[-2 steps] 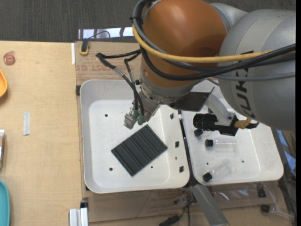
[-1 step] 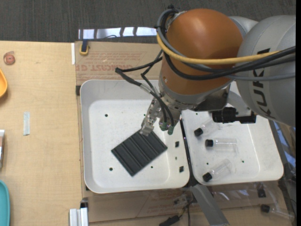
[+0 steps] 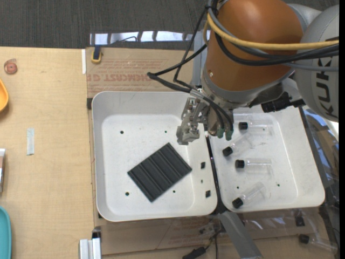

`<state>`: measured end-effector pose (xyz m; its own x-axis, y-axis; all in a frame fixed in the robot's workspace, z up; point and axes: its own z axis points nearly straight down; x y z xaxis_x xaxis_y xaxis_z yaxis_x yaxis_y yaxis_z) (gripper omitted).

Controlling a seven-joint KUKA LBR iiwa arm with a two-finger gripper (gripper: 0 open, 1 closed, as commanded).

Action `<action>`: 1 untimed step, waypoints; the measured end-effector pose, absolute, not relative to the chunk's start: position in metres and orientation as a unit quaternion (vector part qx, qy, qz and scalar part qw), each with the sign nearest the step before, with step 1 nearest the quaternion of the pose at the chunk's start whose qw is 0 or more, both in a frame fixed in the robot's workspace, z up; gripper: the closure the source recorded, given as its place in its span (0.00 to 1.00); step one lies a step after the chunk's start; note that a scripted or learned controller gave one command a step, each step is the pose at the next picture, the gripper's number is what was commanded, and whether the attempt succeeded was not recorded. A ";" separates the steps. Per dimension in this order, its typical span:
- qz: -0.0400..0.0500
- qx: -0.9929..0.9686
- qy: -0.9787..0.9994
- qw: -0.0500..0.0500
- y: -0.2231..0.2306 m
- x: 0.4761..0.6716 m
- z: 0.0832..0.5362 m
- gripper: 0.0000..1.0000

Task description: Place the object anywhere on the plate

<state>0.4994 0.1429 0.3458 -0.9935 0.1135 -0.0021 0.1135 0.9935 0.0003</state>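
- Bench is carrying two white bins side by side; left bin [image 3: 108, 198] is holding the dark ribbed plate [image 3: 160, 171], right bin [image 3: 307, 193] is holding clear vials [image 3: 253, 165] with black caps.
- Gripper [image 3: 186, 135] is hanging over the left bin just above the plate's upper corner; I cannot tell what its hand is doing, or whether it is carrying anything.
- I'm judging this as the approach to placing: next move is calling for a short shift down-left over the plate.
- Open room is lying left of the plate; the ridge between the bins is sitting close on the right.

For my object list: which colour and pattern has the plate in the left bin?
Dark grey, almost black, with parallel ridges; the plate shows best in the camera view.
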 end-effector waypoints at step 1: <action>0.000 -0.218 0.976 0.003 0.119 0.480 0.409 1.00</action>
